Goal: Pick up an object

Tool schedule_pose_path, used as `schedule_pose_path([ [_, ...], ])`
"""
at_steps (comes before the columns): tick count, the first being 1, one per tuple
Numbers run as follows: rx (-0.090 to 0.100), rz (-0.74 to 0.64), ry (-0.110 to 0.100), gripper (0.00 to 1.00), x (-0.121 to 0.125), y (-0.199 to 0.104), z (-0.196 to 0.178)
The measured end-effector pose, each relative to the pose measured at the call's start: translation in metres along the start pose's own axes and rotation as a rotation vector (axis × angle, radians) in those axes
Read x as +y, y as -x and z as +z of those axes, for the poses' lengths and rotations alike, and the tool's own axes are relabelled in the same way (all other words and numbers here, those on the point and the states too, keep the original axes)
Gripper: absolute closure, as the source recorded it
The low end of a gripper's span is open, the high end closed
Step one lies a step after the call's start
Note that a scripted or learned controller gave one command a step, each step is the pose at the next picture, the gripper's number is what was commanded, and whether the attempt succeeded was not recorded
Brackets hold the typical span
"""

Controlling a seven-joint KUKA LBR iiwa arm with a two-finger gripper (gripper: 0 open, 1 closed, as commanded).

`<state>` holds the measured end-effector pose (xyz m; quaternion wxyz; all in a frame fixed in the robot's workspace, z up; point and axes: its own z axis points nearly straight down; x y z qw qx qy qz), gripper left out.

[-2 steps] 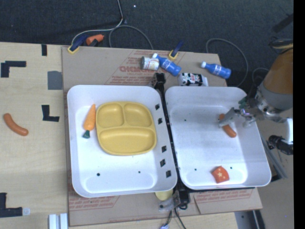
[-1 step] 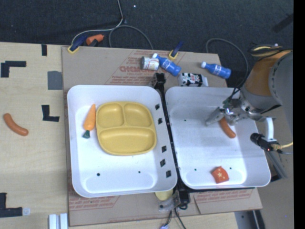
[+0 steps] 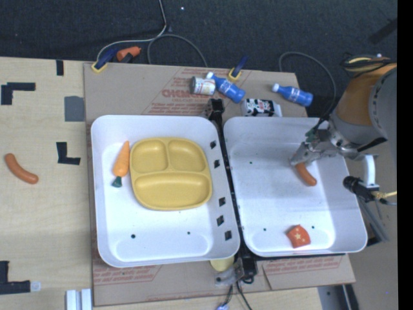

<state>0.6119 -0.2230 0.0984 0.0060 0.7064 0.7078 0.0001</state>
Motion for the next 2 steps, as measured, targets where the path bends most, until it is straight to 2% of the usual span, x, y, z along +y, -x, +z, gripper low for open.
schedule_pose_path([
  [1, 0.009, -0.007, -0.006, 1.00, 0.056, -0.079, -0.006],
  [2, 0.012, -0.008, -0.003, 1.00, -0.002, -0.173, -0.093],
])
